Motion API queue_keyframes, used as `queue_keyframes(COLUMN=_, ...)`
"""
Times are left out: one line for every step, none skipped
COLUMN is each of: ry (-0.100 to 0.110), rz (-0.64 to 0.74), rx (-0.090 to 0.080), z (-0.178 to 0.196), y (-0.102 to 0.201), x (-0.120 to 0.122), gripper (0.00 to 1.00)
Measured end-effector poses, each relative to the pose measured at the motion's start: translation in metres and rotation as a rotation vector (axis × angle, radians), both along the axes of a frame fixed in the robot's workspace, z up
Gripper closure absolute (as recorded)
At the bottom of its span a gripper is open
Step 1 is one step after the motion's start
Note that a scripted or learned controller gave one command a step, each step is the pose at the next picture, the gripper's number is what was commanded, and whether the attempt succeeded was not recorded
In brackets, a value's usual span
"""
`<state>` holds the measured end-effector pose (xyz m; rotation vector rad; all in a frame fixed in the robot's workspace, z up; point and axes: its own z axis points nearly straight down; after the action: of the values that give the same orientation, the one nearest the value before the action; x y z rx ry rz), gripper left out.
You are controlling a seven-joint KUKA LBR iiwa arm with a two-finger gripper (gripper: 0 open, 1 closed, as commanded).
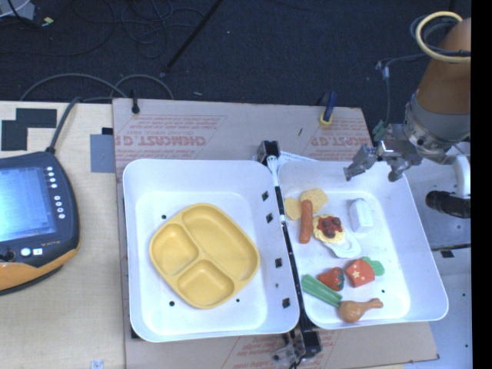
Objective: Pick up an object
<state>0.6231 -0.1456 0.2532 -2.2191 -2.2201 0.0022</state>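
Grey two-finger metal gripper (pixel 378 167) above right white plastic bin's (pixel 419 229) far edge, fingers spread, nothing between; glossy toy food inside (red sausage (pixel 306 221), tan drumstick (pixel 358 309) by near edge); yellow three-compartment tray (pixel 203 254) in left bin.

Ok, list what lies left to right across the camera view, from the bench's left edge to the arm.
Pendant with screen → yellow divided tray in the left bin → hot dog → white block → end effector.
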Motion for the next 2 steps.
queue_keyframes(ry=0.001, rz=0.001, rx=0.001, z=0.010, y=-0.001, x=0.000, gripper=1.00)
queue_keyframes(ry=-0.005, rz=-0.002, rx=-0.001, z=0.077, y=-0.010, x=-0.071, gripper=1.00)
